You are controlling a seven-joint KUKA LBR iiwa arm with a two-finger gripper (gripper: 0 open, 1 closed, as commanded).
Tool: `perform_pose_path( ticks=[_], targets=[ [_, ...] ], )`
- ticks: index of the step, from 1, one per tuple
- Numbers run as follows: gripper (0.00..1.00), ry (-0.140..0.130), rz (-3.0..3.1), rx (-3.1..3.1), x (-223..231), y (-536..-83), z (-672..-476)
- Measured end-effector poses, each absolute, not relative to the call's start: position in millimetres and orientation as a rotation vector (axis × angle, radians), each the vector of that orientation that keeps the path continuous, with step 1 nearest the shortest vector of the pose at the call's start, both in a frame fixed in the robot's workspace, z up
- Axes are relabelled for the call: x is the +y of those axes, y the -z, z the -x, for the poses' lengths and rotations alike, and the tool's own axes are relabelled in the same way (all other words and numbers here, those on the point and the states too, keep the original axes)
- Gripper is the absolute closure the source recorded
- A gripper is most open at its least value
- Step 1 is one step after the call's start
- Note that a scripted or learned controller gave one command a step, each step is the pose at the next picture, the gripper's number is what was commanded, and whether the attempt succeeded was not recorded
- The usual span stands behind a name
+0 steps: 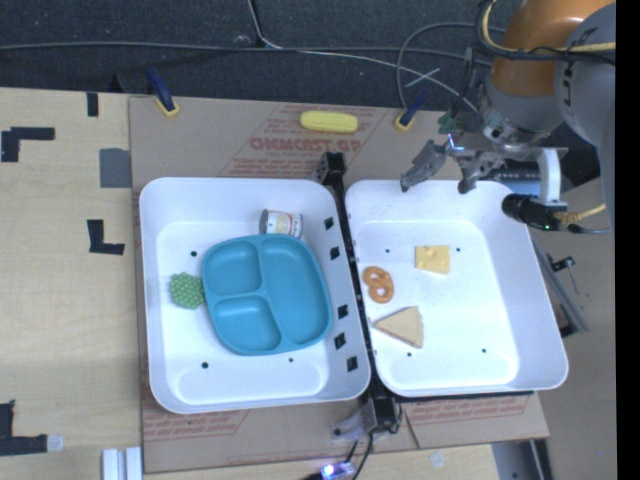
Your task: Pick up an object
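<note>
Nearest you lay the bread wedge (401, 326), pretzel (378, 284) beside it; cheese square (433, 259) sat at six o'clock from your gripper (442, 173), which hung spread and empty.

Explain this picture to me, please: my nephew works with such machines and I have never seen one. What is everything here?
One camera looks down at a slant on a bench. The grey and orange arm is a robot; its gripper, fingers spread and holding nothing, hangs over the right bin's far edge. That bin holds a pretzel, a yellow cheese square and a sandwich wedge. The left bin holds a blue divided plate, a small can and a green lump.
</note>
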State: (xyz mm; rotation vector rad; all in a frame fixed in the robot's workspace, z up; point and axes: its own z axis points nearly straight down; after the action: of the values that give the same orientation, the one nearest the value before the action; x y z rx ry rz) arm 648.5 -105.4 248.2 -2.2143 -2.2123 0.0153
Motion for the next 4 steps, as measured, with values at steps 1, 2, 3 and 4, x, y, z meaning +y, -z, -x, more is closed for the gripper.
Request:
perform_pose_path(
  ticks=[1, 2, 3, 4],
  targets=[
    [0.00, -0.002, 2.219, -2.223, -105, -257, -650.6],
    [0.00, -0.008, 2.217, -2.221, -104, -193, -648.0],
    [0.00, -0.007, 2.219, -2.220, -113, -144, -647.7],
    [0.00, -0.005, 2.219, -2.222, -112, -91, -647.1]
  ],
)
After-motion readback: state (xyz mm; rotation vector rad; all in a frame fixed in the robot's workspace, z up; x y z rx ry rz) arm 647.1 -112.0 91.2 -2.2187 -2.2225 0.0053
